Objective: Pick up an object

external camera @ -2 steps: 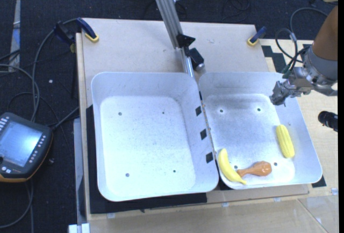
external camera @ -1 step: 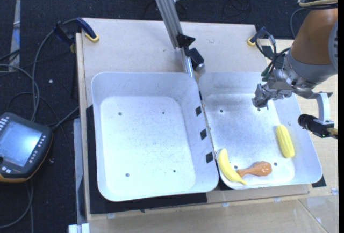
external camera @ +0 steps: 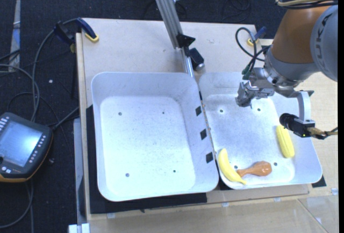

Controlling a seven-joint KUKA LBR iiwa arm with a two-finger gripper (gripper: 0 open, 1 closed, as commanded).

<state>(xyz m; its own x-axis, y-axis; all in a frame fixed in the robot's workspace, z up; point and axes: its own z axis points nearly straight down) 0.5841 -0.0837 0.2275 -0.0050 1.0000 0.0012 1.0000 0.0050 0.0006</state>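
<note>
In the right bin (external camera: pixel 242 130) lie three toy foods. A yellow banana (external camera: pixel 228 167) rests at the near left corner, a brown drumstick (external camera: pixel 256 169) lies just right of it, and a yellow corn cob (external camera: pixel 285 141) lies by the right wall. My gripper (external camera: pixel 245 96) hangs over the far part of this bin, well back from all three. Nothing shows beneath its tip.
The left bin (external camera: pixel 145 140) sits beside the right one, parted by a raised rim. A slanted metal post (external camera: pixel 169 12) rises behind the bins. A black fixture (external camera: pixel 295 123) on a white bracket sticks out over the right bin's right side. A teach pendant (external camera: pixel 21 146) lies off the bench at left.
</note>
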